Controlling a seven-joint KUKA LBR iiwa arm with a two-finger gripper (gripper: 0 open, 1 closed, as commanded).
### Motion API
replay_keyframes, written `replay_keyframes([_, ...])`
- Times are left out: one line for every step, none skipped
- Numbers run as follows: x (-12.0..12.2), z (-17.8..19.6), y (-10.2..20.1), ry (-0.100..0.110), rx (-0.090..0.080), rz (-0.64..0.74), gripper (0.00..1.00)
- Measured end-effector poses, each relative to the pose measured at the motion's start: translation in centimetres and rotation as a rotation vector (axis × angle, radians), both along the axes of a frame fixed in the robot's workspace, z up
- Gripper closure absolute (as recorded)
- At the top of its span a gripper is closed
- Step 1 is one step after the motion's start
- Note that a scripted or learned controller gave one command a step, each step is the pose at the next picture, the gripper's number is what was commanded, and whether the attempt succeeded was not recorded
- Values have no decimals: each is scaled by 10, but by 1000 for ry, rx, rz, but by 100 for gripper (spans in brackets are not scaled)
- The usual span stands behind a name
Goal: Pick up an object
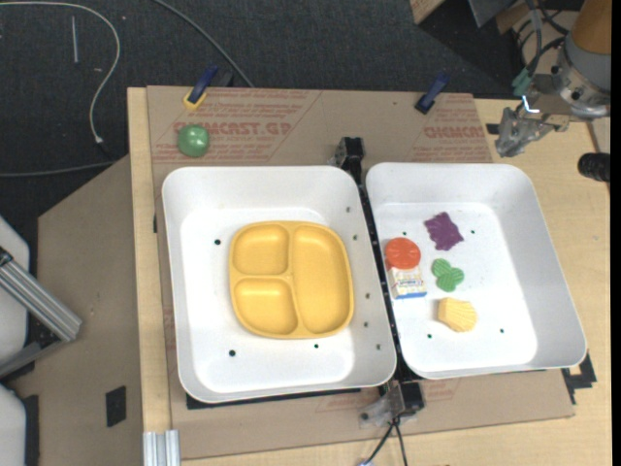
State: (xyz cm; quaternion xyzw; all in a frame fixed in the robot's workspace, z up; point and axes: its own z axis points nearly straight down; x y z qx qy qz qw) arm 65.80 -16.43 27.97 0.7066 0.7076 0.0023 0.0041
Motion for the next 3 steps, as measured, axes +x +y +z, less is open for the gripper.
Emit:
replay_keyframes([-6, -15, 47, 12, 4, 1, 100])
replay_keyframes([-17, -30, 96, 13, 5, 3, 100])
replay_keyframes([-33, -30, 156, 12, 4, 3, 100])
